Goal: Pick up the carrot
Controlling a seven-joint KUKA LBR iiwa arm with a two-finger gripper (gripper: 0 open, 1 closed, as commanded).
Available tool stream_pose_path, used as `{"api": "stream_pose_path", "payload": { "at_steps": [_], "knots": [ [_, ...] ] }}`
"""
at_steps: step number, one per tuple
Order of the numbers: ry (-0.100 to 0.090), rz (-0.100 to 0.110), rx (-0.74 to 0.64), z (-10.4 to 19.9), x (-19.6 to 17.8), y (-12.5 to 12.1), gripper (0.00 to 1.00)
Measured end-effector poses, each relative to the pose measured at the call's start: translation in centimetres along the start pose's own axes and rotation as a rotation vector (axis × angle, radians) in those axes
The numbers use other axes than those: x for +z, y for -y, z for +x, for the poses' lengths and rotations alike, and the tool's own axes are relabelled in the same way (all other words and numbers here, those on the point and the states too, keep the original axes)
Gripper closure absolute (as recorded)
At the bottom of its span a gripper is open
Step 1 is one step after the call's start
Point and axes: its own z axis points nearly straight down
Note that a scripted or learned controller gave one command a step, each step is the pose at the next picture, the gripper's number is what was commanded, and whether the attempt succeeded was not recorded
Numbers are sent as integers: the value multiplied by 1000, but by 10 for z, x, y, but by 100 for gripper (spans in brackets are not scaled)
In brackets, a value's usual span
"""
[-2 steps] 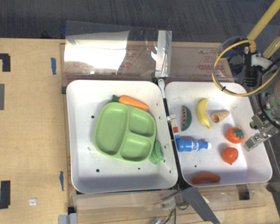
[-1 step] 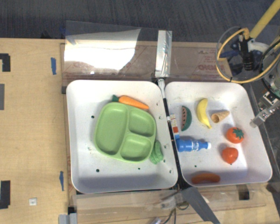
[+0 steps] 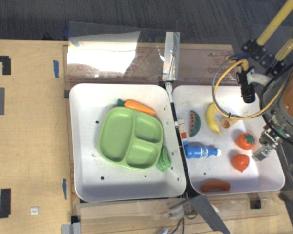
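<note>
the carrot [image 3: 139,107] is found in the left bin [image 3: 83,130], lying on its side along the upper edge of the green divided plate [image 3: 131,137], its leafy green end pointing left and its orange tip pointing right toward the wall shared by the two bins. it is touched by nothing but the plate rim and perhaps the bin floor. a small green leafy piece [image 3: 163,161] is tucked against the plate's lower right corner. the arm [image 3: 289,101] is seen at the right edge of the view, only partly inside it, its grey body and orange band curving down over the far side of the right bin [image 3: 268,179]. the gripper [image 3: 264,146] hangs low at that bin's right wall, just beside the tomato [image 3: 245,140] and above right of the red pepper [image 3: 240,162], well apart from the carrot. whether its fingers are spread or pressed together cannot be told (they are small and cut off by the edge), and nothing is seen between them. also laid out in the right bin are a watermelon slice [image 3: 194,122], a banana [image 3: 213,118], a blue bottle [image 3: 200,151] and a reddish sausage [image 3: 215,185] near the front wall. a looped yellow cable [image 3: 222,79] hangs above that bin's upper part.
</note>
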Motion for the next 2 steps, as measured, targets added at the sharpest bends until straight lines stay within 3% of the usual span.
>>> {"api": "stream_pose_path", "payload": {
  "at_steps": [1,2],
  "knots": [
    [-2,3,-210,52,-2,19,100],
    [-5,3,-430,100,-21,22,100]
  ]
}}
